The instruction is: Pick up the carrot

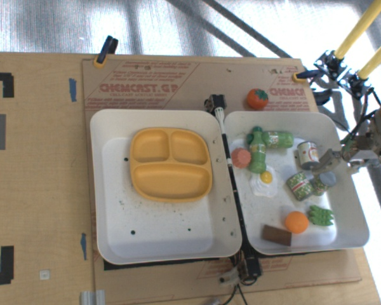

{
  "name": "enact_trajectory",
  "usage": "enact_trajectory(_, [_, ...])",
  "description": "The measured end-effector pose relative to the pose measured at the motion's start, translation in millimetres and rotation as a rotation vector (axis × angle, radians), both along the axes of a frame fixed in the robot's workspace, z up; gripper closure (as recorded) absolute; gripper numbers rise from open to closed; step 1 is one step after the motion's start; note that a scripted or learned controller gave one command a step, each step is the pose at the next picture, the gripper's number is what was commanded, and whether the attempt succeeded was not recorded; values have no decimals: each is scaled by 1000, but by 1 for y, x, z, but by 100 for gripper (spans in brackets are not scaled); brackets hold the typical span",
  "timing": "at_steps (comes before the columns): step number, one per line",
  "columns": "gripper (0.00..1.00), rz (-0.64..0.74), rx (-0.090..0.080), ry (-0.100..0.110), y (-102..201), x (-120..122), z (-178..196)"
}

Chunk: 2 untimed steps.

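The carrot [296, 222] lies near the front of the right bin [352, 218]. It shows as a stubby orange body with a green leafy top pointing right. My gripper [325, 162] reaches in over the bin's right side, beside a small tin can [307, 152] and well behind the carrot. Nothing shows between the gripper and the carrot, and they are apart.
Around the carrot lie a brown block [276, 234], a green striped piece [299, 186], a grey-blue piece [328, 179], a fried-egg toy [264, 180], green bottles [267, 142] and a pink piece [241, 158]. A yellow divided plate [170, 164] sits in the left bin [108, 221]. A tomato [257, 98] rests on the cardboard behind.
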State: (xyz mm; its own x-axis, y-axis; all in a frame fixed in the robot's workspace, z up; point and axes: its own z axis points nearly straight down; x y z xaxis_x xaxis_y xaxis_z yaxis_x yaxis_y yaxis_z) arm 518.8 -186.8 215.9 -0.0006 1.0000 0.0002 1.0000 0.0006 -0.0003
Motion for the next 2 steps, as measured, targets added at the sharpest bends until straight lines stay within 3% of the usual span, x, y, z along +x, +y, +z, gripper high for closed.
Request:
enact_trajectory(1, [0, -248, 2, 3, 20, 21, -58])
enact_trajectory(2, [0, -489, -6, -22, 35, -34, -125])
